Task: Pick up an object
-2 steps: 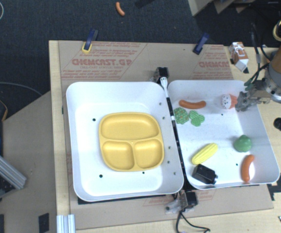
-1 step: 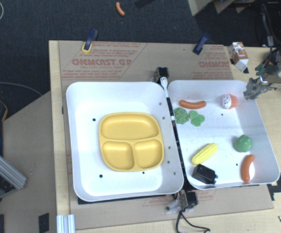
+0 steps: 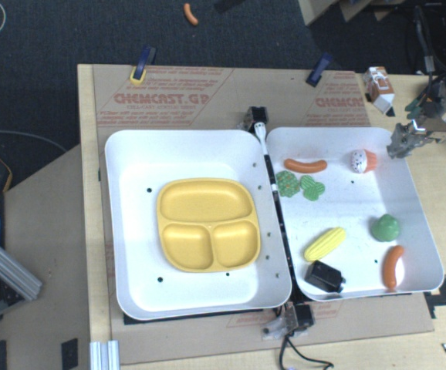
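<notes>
Nearest the camera, at the front of the right bin, lay a small black block. Just beside it, a little farther back, was a yellow toy corn. An orange sausage lay near the bin's front right corner, and a green ball sat just behind it. These toys were spread well apart, likely so the tool could come down on one without bumping the others.

In the left bin sat a yellow plate with three parts. It lay flat in the middle of the bin with nothing on it. It may have been there as a place to put a toy.

Farther back in the right bin were some green leafy pieces close to the wall between the bins. Behind them lay a second sausage, and to its right a small white and orange toy.

At the far right edge of that bin hung the tool. It was over the rim, not over any toy, and nothing was between its fingers. I could not tell if it was wide or narrow, as it was small and blurry. The white and orange toy was the nearest one to it, so that looked like the easy one to go for. No toy had been picked up yet.

Two clips at the far edge of the table held the brown board flat.
</notes>
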You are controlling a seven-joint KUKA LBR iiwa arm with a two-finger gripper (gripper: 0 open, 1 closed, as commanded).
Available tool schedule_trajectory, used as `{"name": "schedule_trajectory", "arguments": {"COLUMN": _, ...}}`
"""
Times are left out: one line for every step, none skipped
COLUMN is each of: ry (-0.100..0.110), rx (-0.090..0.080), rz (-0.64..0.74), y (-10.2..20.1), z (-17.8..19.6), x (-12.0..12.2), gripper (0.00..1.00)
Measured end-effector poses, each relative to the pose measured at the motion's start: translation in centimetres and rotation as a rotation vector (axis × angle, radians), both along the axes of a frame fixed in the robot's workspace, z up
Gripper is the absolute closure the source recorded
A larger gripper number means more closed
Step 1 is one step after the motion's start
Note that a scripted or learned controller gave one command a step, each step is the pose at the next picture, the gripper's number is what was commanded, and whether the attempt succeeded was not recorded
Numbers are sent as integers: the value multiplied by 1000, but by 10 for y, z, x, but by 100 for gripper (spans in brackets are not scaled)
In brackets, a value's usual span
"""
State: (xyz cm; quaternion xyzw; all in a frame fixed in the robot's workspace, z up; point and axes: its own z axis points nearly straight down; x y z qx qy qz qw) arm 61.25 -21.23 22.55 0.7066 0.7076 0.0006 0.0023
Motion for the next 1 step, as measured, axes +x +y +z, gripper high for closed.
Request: {"name": "schedule_trajectory", "arguments": {"ry": 5, "rx": 5, "rz": 3, "y": 48, "z": 7, "x": -21, "gripper": 100}}
